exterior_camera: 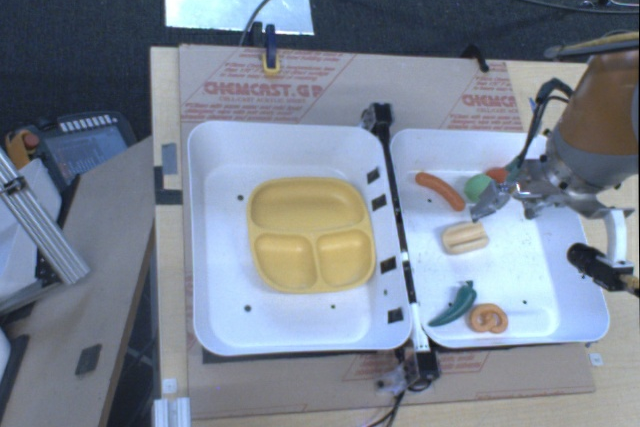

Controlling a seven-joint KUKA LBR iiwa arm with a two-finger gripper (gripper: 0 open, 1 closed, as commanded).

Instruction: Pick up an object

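The right bin [560, 300] holds several toy foods. An orange-red sausage [440, 190] lies at its upper left, with a green ball [477, 186] and a small red-orange piece [497, 174] beside it. A tan bun [464, 238] sits below them. A dark green pepper [453, 306] and a brown pretzel [488, 319] lie near the front edge. My gripper [493, 200] reaches in from the right and hangs low, just right of the green ball and above the bun. I see nothing held in it.
The left bin [215, 150] holds a yellow three-compartment plate [305, 235]. A black divider with clips [393, 225] runs between the bins. The arm's grey body with its orange band [600, 115] hangs over the right bin's far right side.
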